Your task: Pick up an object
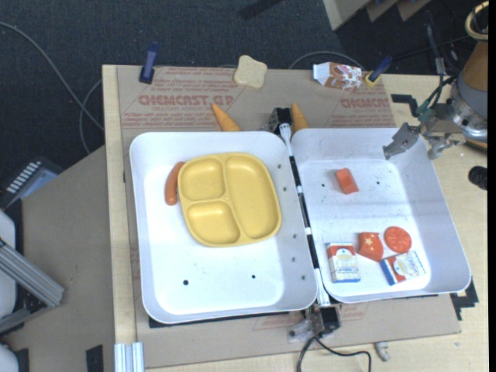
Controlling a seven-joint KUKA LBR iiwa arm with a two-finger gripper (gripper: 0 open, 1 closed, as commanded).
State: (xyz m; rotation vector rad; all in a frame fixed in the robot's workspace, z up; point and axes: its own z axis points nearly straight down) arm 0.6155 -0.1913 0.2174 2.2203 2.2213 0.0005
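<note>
Bench [116, 208]: I see a brown board with red print across its far strip, carrying both bins side by side.
Left bin [155, 285]: white and shallow; it holds the yellow tray and a sausage.
Right bin [434, 208]: white and shallow, touching the left bin along the middle seam; the small items lie in it.
Yellow tray [229, 198]: three compartments, sitting in the far half of the left bin, turned a little.
Arm [473, 91]: I see it at the far right edge, above the right bin's far right corner.
Gripper [415, 139]: hanging over the far right corner of the right bin, with nothing visible between its fingers; whether they are spread or closed I cannot tell.
Sausage [171, 183]: reddish-orange, lying along the tray's left edge, touching it.
Orange block [346, 181]: alone in the far half of the right bin, well apart from the gripper.
Red-and-white carton [342, 262]: in the near part of the right bin.
Red wedge [370, 244]: just beside the carton.
Red disc [397, 239]: just right of the wedge.
Small packet [404, 267]: red, white and blue, near the bin's near right corner.
Bread slice [250, 71]: on the board beyond the bins.
</note>
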